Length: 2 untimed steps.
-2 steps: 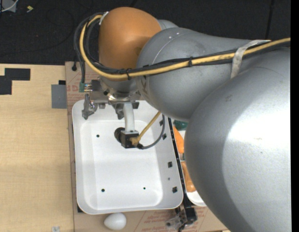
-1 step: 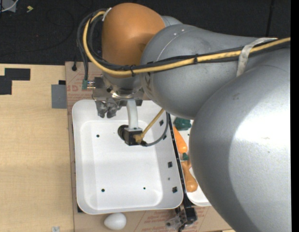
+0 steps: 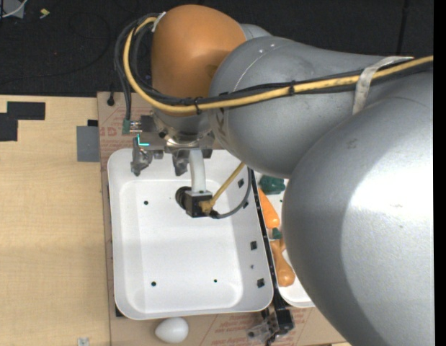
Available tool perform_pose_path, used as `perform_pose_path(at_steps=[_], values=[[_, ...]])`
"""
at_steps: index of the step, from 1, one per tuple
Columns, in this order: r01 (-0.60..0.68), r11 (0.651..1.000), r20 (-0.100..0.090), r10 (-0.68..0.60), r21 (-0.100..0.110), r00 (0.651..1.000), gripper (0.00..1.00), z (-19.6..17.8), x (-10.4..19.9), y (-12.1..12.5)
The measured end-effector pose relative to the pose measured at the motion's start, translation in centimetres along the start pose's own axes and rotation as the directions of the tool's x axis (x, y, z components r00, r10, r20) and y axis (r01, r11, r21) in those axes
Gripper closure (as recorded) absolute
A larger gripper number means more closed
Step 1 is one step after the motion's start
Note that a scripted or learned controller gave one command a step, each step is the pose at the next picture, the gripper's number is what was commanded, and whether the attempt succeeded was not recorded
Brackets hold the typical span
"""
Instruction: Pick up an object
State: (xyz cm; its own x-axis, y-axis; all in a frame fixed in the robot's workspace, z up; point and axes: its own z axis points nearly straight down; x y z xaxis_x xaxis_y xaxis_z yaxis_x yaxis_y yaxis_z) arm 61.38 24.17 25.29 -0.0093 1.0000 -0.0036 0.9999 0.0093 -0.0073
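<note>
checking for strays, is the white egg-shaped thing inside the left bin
No, the white egg-shaped thing lies outside the left bin, just past its near rim.

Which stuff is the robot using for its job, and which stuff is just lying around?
For the job: gripper, left bin, orange things and green thing in the right bin.
Just lying about: white egg shape outside the bins, grey block.

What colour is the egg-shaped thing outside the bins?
The egg-shaped thing is white, in the camera view.
</note>
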Motion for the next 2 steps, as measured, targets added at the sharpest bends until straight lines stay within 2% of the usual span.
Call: perform_pose_path(at_steps=[1,2], values=[[0.004,1.000,0.001,-0.004,0.002,1.000,1.00,-0.95,0.00,-0.01],[0.005,1.000,0.002,-0.005,0.003,1.000,0.00,-0.90,0.06,-0.04]])
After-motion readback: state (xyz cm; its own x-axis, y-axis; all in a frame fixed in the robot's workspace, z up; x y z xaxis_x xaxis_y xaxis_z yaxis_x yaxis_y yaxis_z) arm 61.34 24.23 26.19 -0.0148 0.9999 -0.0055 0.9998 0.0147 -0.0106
